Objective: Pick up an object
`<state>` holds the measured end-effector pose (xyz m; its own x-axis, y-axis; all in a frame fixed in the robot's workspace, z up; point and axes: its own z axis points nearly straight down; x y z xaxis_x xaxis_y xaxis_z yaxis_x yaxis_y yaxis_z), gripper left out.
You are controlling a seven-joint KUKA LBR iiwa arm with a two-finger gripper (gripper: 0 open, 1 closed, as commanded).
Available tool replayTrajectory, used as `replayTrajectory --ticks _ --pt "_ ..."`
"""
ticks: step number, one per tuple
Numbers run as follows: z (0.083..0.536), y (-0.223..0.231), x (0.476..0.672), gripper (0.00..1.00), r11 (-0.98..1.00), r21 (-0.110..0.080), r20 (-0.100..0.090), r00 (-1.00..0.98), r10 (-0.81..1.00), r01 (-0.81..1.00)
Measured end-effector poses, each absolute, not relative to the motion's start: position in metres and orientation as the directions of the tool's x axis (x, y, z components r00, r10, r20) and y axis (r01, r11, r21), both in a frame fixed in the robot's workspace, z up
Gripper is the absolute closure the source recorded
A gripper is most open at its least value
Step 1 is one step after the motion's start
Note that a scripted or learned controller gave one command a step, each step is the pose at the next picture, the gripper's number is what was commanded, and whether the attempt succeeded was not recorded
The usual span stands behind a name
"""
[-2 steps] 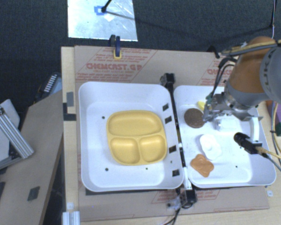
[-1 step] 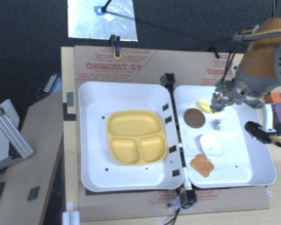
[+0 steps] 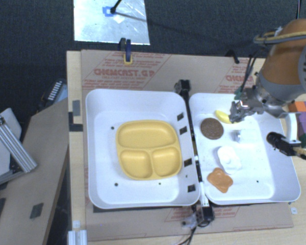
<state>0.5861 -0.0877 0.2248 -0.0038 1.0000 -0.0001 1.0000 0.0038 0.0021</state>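
The right bin (image 3: 275,188) holds a brown round disc (image 3: 212,128), a small yellow piece (image 3: 223,117), a white lump (image 3: 228,157) and an orange piece (image 3: 220,180). A tiny grey item (image 3: 236,135) lies near the disc. My gripper (image 3: 236,112) reaches in from the right and hangs low over the bin's far part, right beside the yellow piece and just above the grey item. Its tip is dark and small in this view. Part of the yellow piece is hidden behind it.
The left bin (image 3: 99,111) carries a yellow three-compartment tray (image 3: 145,149). A black divider with clips (image 3: 189,137) runs between the bins. A black cylinder (image 3: 279,143) juts over the right bin's right rim. The arm's grey and orange body (image 3: 290,60) looms at the far right.
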Motion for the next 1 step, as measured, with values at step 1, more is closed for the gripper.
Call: replayTrajectory --ticks 1 --pt "0.2334 -0.0282 0.5934 1.0 0.009 0.002 0.001 -0.009 1.0 1.0"
